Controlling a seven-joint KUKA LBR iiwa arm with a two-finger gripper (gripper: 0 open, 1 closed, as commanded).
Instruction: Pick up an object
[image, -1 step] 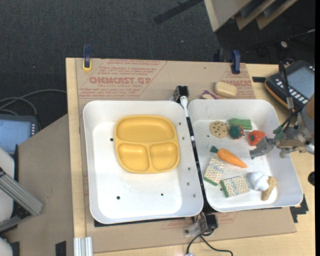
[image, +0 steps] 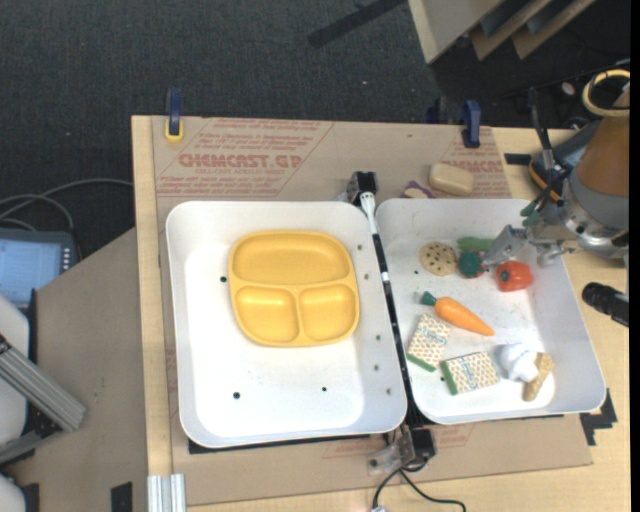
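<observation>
We start with the bench (image: 250, 150), a cardboard-faced board bearing two shallow white bins side by side. The left bin (image: 200, 330) holds a yellow divided plate (image: 295, 287) with three hollows and nothing in them. The right bin (image: 570, 330) holds the small goods: a cookie (image: 437, 258), a green piece (image: 470, 262), a red tomato-like toy (image: 514, 276), an orange carrot (image: 462, 314), two patterned packets (image: 430, 342) (image: 471, 371), a white lump (image: 517, 360) and a tan biscuit-shaped piece (image: 540, 378). A pale block (image: 452, 179) lies on the board outside the bins, near the back.

The arm (image: 600, 170) reaches in at the right bin's far corner, and the gripper (image: 520, 245) hangs just above the red toy and the green piece. We cannot tell whether it is apart or together; nothing is visibly caught in it.

We judge the red toy the likeliest target, lying just beside the green piece near the bin's back. It looks like light, stiff, smooth plastic: rounded, so apt to roll or squirt out. We would grip it across its widest middle, straight down, keeping clear of its green neighbour.
</observation>
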